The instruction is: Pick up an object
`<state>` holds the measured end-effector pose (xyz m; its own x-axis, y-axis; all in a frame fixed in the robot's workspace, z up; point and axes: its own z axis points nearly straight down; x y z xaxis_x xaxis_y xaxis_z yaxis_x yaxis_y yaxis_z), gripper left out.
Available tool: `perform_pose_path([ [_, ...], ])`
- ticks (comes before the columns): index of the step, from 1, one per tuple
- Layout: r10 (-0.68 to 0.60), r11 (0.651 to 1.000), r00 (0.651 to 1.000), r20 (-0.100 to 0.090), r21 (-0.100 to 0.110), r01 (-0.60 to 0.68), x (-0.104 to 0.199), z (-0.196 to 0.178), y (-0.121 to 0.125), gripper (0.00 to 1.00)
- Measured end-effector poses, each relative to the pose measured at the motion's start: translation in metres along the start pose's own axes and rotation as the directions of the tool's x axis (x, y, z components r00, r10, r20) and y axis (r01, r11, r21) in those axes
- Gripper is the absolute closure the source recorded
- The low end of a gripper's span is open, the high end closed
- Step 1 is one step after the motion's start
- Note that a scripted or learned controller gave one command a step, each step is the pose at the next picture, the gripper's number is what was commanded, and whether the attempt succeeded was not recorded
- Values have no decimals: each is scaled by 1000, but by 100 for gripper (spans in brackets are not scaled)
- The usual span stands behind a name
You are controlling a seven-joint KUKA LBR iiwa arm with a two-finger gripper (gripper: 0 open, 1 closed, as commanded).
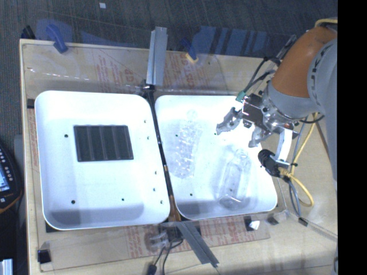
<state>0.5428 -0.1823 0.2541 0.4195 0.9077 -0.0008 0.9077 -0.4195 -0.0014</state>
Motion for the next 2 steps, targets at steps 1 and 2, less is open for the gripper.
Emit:
perform_pose_path([
  [1, 271, 963, 963, 1, 7, -271, 49, 64, 2, 0],
  [2, 145, 989, 989, 0, 3, -145, -7, 52, 27, 0],
])
